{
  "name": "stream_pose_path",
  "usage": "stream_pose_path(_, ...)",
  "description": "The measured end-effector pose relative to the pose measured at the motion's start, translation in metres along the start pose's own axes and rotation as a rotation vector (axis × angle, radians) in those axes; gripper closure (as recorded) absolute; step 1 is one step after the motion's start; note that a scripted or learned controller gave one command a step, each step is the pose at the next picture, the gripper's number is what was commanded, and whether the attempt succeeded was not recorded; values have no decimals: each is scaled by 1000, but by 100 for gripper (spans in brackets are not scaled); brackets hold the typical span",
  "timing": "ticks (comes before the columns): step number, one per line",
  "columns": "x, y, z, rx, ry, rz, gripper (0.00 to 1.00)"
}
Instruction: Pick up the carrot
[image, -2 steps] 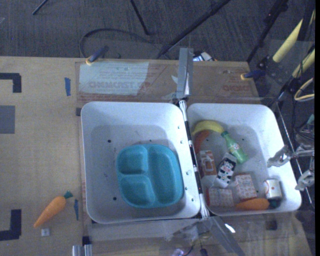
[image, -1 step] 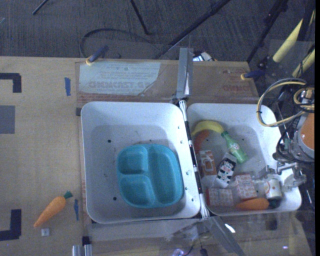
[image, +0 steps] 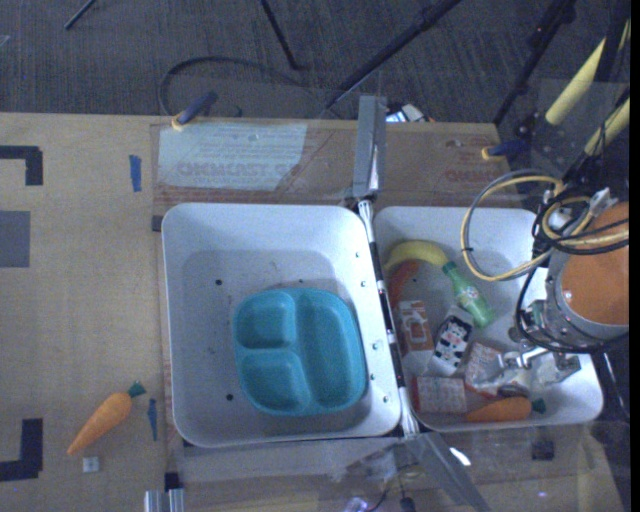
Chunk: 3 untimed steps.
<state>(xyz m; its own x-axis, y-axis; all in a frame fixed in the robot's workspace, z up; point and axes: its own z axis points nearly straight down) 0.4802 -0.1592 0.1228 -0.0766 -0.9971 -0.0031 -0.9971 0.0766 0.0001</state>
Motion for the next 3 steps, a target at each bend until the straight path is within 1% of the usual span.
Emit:
stream_pose_path(1,28,-7,31,10,-2,233,0)
stream_pose_path(2,52,-8,22,12,-6,-83,0)
stream_pose_path(3,57,-4,-66,2,0,-295,0)
